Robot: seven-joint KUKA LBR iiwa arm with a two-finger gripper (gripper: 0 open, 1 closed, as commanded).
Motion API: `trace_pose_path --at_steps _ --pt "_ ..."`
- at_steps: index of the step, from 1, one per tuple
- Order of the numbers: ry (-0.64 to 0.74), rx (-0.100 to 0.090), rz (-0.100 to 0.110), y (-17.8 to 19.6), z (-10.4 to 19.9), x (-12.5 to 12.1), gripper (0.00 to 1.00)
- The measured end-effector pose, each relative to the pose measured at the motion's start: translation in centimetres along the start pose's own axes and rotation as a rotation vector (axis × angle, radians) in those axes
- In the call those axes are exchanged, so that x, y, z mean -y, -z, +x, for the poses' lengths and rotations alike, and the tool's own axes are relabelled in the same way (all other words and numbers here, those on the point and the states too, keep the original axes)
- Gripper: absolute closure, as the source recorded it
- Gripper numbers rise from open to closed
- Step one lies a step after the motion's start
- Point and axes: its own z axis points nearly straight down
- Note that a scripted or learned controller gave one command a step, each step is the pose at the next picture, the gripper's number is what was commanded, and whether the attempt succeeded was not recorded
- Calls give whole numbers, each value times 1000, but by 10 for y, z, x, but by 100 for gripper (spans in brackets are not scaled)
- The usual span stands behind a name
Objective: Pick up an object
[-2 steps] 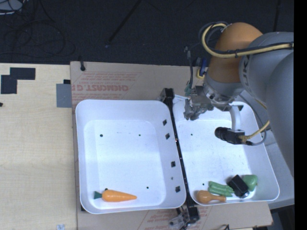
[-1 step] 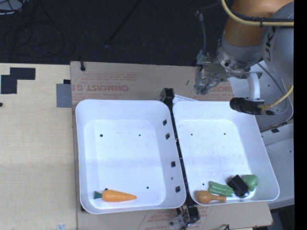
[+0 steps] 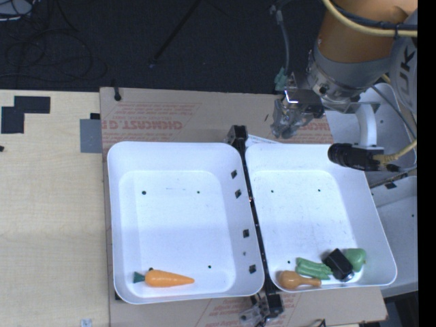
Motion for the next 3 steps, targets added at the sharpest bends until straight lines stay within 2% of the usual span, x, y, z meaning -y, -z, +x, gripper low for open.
trace_pose_path --at_steps 1,2,3 --pt "-9 5 5 -17 -50 -51 100" --pt "-11 4 13 -74 -94 -13 100" --pt "-4 3 4 -50 -74 -27 100"
